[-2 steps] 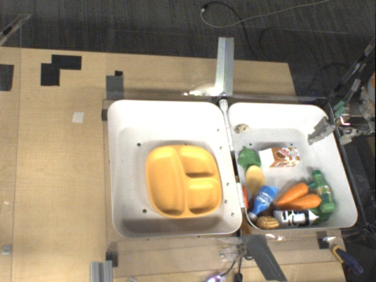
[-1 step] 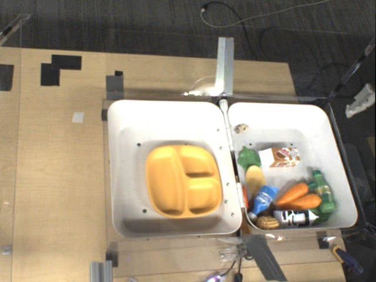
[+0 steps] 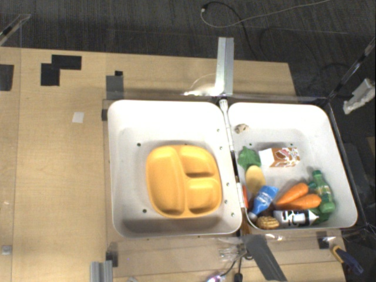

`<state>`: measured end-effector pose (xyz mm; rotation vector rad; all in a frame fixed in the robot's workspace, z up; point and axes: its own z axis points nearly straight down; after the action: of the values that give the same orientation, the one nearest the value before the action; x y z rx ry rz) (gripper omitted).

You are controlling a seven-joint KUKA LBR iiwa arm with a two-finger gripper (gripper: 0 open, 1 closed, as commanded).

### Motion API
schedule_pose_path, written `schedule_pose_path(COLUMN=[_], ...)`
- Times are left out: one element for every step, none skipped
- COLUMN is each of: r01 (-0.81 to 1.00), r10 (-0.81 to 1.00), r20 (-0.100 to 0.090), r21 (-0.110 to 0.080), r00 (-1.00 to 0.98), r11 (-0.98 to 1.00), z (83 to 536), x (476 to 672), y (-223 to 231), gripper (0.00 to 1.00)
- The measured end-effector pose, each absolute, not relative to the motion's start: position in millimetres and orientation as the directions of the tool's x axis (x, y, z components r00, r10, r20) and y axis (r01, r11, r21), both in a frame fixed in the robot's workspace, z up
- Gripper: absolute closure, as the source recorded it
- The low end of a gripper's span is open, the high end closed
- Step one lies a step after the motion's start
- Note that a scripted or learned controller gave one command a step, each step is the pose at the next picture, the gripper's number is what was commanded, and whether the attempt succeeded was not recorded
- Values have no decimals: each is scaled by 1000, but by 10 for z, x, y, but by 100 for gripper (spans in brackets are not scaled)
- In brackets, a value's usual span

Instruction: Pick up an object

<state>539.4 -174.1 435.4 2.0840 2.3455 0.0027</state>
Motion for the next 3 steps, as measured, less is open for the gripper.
schedule_pose_path(r01=[997, 969, 946], r10=[997, 969, 946], r20=[-1, -1, 0], r21=[3, 2, 3], r00=[81, 249, 323], r11=[-81, -249, -323], z=[4351, 4348, 4352], x=[5703, 6142, 6414], y=[-2049, -2018, -1981], gripper=[0, 0, 0])
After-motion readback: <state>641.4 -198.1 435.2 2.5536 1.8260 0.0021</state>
